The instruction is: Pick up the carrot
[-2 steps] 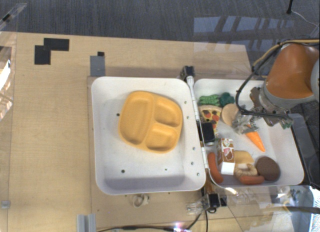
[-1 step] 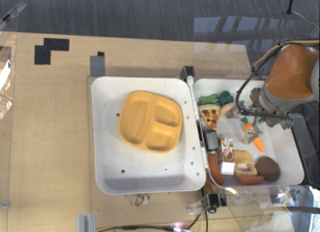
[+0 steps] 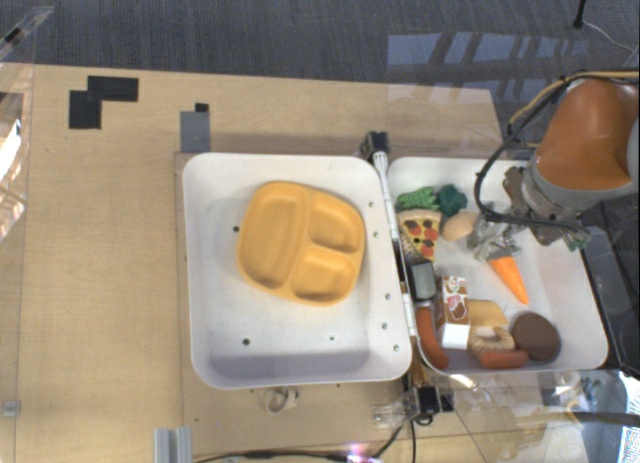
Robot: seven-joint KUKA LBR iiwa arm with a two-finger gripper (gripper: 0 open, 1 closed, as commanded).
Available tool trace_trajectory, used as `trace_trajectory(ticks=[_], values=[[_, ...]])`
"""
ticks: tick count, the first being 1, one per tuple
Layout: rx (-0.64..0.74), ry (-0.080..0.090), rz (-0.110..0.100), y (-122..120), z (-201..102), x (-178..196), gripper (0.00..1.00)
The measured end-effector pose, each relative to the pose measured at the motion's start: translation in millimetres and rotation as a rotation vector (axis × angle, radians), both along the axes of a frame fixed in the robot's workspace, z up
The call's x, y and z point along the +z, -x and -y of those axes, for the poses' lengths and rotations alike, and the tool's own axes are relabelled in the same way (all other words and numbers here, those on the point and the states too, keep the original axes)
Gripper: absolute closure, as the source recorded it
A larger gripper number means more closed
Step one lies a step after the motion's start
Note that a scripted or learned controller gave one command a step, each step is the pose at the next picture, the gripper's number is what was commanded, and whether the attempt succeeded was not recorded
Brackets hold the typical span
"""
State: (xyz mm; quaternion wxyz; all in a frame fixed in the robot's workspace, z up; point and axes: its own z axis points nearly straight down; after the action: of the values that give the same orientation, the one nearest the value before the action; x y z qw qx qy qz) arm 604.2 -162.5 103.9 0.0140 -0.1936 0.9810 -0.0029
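Observation:
The orange carrot (image 3: 510,277) lies in the right bin (image 3: 590,296), pointing down and to the right. My gripper (image 3: 494,242) hangs just above its thick upper end, under the orange band of the arm (image 3: 590,136). The metal fingers touch or nearly touch the carrot's top; the angle hides whether they close on it.
The right bin also holds green broccoli (image 3: 430,198), a pizza slice (image 3: 419,232), a pale egg-like piece (image 3: 458,226), sausages (image 3: 500,358), a brown round item (image 3: 537,335) and a small carton (image 3: 456,298). A yellow divided plate (image 3: 300,241) sits in the left bin (image 3: 215,331).

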Motion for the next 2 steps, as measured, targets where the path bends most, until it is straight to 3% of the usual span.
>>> trace_trajectory(ticks=[1,2], values=[[0.000,0.000,-0.007,2.1,0.8,-1.6,0.00],[0.173,0.005,-0.014,52.9,19.5,-14.6,0.00]])
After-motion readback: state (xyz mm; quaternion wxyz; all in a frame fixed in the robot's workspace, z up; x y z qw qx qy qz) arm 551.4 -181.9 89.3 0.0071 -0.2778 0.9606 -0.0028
